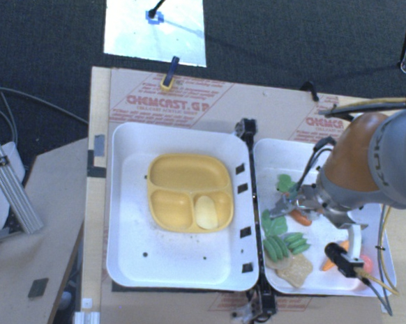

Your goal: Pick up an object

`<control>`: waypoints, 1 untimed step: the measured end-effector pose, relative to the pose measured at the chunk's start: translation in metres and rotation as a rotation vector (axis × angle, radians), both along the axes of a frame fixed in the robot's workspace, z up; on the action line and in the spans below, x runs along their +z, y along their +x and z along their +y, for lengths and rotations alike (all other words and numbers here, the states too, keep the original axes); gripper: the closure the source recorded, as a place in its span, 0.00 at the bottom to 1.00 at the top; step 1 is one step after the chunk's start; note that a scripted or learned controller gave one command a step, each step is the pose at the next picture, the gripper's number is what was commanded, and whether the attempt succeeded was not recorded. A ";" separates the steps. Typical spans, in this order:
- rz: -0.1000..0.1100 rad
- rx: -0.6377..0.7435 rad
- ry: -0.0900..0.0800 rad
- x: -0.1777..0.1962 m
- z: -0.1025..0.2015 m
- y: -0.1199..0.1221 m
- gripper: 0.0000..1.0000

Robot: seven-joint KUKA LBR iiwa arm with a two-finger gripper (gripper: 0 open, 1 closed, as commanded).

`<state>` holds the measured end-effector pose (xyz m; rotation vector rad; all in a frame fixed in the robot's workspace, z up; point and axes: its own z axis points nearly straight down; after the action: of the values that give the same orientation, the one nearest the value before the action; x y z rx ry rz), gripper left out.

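My gripper [287, 208] hangs low over the left half of the right bin [274, 153], and the grey arm with its orange band [353, 159] comes in from the right. An orange carrot piece [301, 217] lies just right of and below the gripper tip. A green leafy piece [285, 182] sits just beyond it, and another green piece [275, 225] lies just below it. Green pea pods [284, 245] and a tan bread slice [294, 270] lie nearer the front. Whether anything is in the gripper is hidden.
The left bin [122, 256] holds a yellow divided plate [188, 174] with a pale yellow rounded item [207, 212] in its lower right compartment. A small orange piece [328, 266] and a pink item [367, 263] lie at the right bin's front right.
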<state>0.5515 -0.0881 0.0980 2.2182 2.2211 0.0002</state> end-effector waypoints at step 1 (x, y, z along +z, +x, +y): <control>-0.004 0.001 0.000 0.016 0.001 0.000 1.00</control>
<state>0.5516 -0.0875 0.1135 2.2155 2.2196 0.0047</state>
